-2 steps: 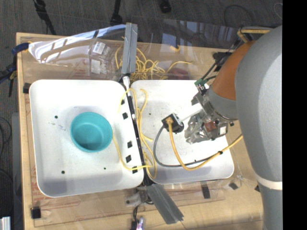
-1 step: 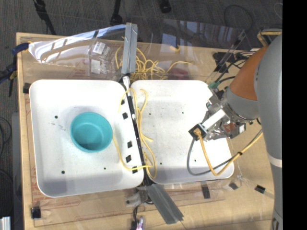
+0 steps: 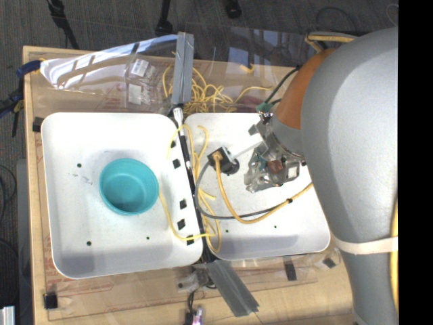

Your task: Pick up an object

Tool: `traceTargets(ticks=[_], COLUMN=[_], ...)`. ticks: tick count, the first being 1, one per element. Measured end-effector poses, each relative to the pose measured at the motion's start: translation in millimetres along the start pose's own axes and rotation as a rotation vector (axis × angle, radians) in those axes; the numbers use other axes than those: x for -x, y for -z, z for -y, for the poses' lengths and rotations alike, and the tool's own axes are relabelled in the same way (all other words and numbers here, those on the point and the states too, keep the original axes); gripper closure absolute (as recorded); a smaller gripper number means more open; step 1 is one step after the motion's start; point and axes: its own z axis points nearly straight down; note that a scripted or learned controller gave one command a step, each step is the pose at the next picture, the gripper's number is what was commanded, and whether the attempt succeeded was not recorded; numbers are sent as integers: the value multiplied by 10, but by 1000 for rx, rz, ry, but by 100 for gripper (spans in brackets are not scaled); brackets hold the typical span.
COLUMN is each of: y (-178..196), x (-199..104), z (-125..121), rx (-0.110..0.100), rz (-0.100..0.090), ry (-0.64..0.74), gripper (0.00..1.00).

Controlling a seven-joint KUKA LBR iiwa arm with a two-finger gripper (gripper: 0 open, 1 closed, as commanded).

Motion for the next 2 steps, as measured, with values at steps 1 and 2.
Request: traceTargets(ticks=[1,2], y=[28,-1087], x=[164,312], z=[-714,-966], rx=[0,-4], rz=[-1,2], ry=[-4,-3], gripper=[0,0])
